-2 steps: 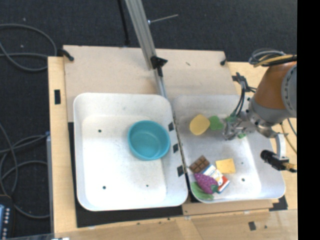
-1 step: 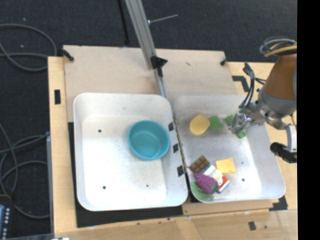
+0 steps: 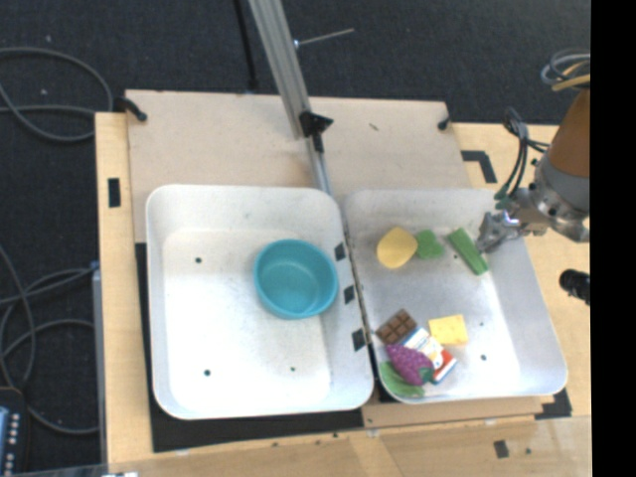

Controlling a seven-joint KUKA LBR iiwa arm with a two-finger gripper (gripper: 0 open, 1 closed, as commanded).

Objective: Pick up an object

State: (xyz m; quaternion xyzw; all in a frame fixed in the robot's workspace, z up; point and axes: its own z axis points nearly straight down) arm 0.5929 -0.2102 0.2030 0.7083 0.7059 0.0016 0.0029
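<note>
In the right bin (image 3: 517,306), a long green stick (image 3: 467,250) lies slanted at the back. Left of it sit a small green block (image 3: 428,244) and a yellow rounded piece (image 3: 397,247). My gripper (image 3: 494,231) hangs over the bin's back right corner, just right of the green stick's upper end and close to it. At the bin's front lie a brown chocolate bar (image 3: 397,325), a yellow block (image 3: 448,329), a purple grape bunch (image 3: 407,364) and a small white and red item (image 3: 439,359).
The left bin (image 3: 199,366) holds a blue bowl (image 3: 295,278) near its middle. A metal pole (image 3: 283,63) slants up from between the bins at the back. Cables (image 3: 40,78) lie on the dark floor to the left.
</note>
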